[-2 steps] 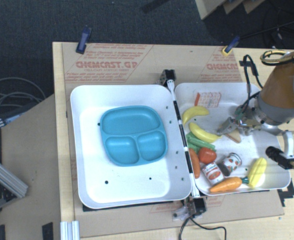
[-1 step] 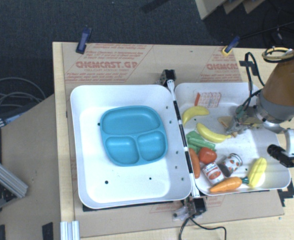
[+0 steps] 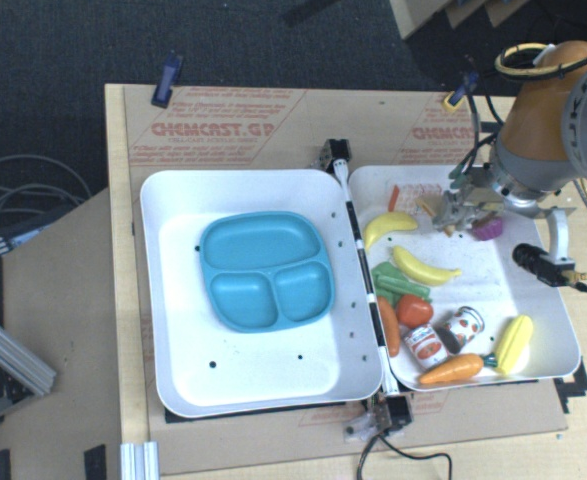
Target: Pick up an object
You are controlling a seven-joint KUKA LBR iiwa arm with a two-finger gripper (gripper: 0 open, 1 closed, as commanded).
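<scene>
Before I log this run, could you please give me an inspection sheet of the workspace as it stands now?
Surface: two white bins on a bench; left bin, right bin.
Job's things: in the right bin, two bananas, carrot, corn cob, tomato, can, purple piece.
Clutter: blue divided tray in the left bin.
Grippers: gripper low over the right bin's far end; jaw state unclear.
Cables: coil on the floor at left.
Surroundings: dark carpet.
</scene>
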